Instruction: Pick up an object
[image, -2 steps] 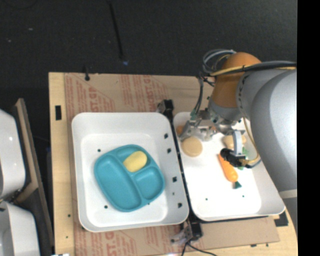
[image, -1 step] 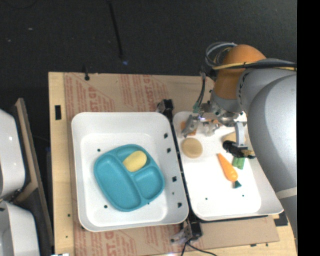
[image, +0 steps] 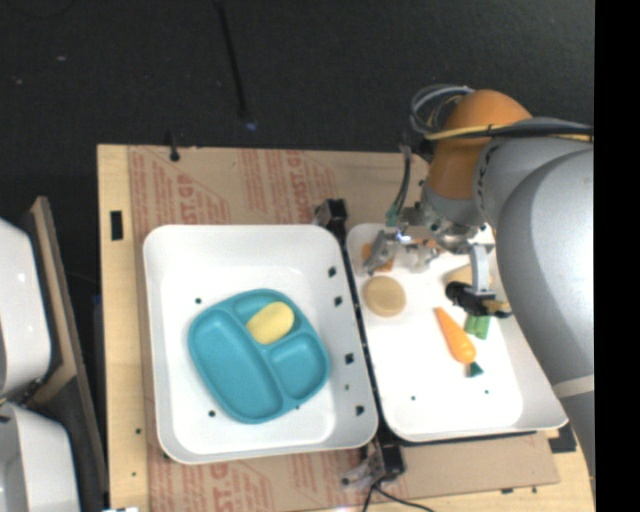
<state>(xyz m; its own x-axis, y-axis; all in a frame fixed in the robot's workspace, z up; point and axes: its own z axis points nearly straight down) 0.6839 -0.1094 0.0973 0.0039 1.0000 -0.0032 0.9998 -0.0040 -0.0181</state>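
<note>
In the right bin (image: 450, 410), a round tan bun-like object (image: 384, 296) lies near the left wall. An orange carrot (image: 457, 337) with a dark green end lies to its right, pointing toward the front. A small green piece (image: 478, 325) sits beside the carrot's upper end. My gripper (image: 398, 254) hangs low over the bin's back left corner, just behind the tan object and not touching it. A small orange bit (image: 368, 250) shows at the gripper's left side. I see nothing held.
The left bin (image: 170, 400) holds a blue divided plate (image: 235, 375) with a yellow rounded object (image: 270, 322) in its back compartment. The divider between the bins (image: 355, 330) runs close to the tan object. My grey arm (image: 550, 250) covers the right bin's back right part.
</note>
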